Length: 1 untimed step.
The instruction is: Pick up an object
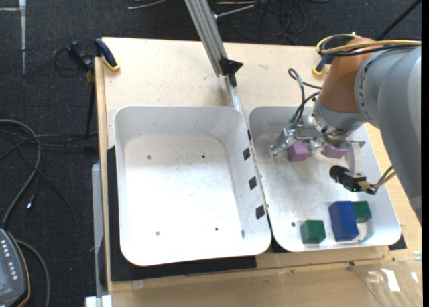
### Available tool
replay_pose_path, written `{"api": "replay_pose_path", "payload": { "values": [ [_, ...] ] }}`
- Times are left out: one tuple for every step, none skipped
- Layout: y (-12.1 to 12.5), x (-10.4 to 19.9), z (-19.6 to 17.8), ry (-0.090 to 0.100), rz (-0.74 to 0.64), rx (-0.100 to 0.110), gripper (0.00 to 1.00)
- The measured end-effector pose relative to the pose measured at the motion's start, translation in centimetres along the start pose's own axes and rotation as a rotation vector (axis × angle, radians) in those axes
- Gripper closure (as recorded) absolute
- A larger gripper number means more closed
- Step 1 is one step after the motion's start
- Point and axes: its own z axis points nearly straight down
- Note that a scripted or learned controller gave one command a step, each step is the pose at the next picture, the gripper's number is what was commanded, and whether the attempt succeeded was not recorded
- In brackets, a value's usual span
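Hovering claw (pixel 292 142) by purple block (pixel 299 151), blue block (pixel 343 221), green cube (pixel 312 231) near

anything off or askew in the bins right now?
Nothing spilled or damaged. Right bin: green block, blue block and another green block bunched at the near edge; a purple block sits by the gripper. Left bin shows only dark specks.

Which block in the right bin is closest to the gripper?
The purple block, right at the gripper; the green block and blue block lie by the front edge.
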Motion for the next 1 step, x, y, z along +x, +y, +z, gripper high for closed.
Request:
{"api": "replay_pose_path", "payload": {
  "values": [
    [-0.07,-0.36,-1.04,-0.002,0.003,0.0,1.0]
  ]
}}
